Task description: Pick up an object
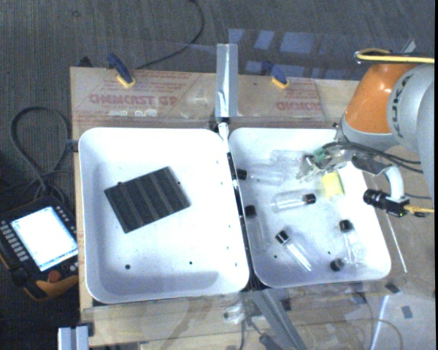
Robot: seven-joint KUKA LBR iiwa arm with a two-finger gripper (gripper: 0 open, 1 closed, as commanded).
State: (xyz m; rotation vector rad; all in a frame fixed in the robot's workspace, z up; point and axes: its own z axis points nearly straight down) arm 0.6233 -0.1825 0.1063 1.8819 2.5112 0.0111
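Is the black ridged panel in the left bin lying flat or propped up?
Flat: the black ridged panel lies face-up on the left bin's floor, turned askew.

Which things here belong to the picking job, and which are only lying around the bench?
Part of the job:
- hand, over the right bin
- clear vials with black caps in that bin
- small yellow piece beside the hand
- dark ribbed slab in the left bin

Just lying about:
- blue clamps on the bench's far edge
- handheld pendant with a lit screen, left of the bench
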